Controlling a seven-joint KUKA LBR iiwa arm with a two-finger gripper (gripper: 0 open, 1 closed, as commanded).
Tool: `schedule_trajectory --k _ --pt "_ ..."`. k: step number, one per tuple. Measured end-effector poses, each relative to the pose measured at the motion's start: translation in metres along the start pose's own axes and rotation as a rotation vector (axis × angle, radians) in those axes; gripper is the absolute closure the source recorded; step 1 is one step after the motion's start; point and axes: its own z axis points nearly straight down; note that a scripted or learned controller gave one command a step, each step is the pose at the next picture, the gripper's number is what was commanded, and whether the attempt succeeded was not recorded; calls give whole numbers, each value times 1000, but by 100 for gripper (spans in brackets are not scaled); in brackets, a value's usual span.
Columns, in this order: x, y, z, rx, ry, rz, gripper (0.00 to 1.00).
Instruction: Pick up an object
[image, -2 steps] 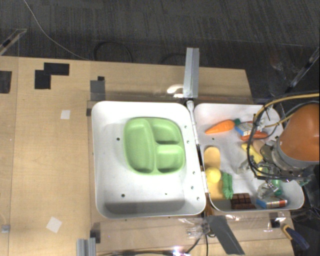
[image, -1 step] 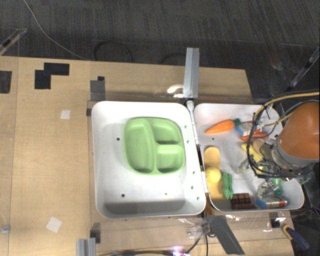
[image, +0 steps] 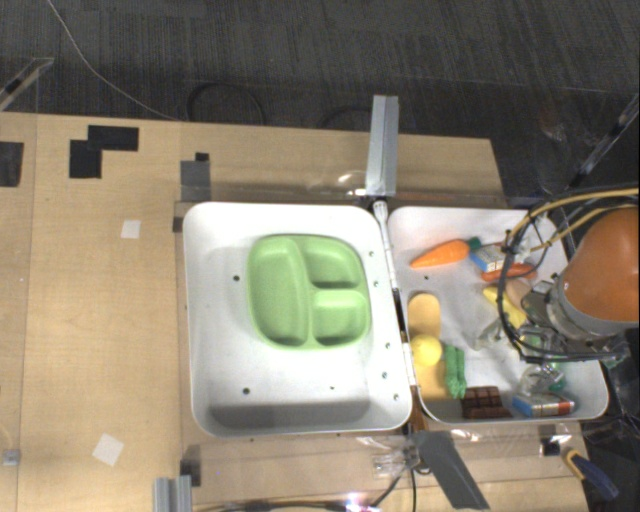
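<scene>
Arm (image: 600, 275) enters from the right edge of the camera view, low in frame. Orange band faces the camera as a rounded dome; grey wrist ring sits just below and left of it. Yellow and black cables loop over the top of the wrist. Gripper (image: 543, 378) points downward beneath the wrist, largely hidden by it.

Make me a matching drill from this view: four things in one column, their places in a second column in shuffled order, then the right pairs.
Things:
1. green divided tray
2. carrot
3. lemon
4. chocolate bar

Places:
A. near edge of the right bin
B. far end of the right bin
C. in the left bin
D. right bin, close to the wall between the bins

Pairs: 1-C, 2-B, 3-D, 4-A
</scene>
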Motion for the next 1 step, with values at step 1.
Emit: schedule_trajectory --k 1 --pt "14 -15 1 -6 2 54 0"
